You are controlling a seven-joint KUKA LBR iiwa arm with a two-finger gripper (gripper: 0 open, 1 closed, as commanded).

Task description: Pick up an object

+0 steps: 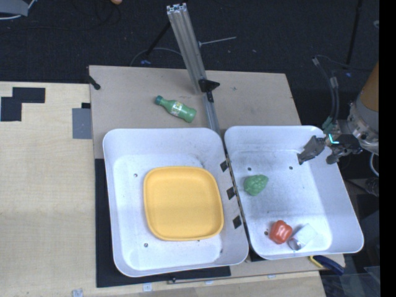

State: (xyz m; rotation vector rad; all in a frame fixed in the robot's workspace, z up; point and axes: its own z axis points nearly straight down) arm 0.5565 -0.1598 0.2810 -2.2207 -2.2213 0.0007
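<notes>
A grey robot arm's gripper (322, 150) is hovering with its two dark fingers spread wide and holding nothing, over the right bin's (346, 218) far right edge. A green lumpy object (255, 184) is lying left of and below the fingers, well apart; a red object (280, 231) is sitting nearer the bin's front. To do well, the fingers should be centring over one object before descending.

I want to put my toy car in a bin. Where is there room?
Most room is in the right bin, between the green lump and its far wall, below the gripper. Its near corner is crowded by the red thing. The yellow plate takes up most of the left bin.
</notes>
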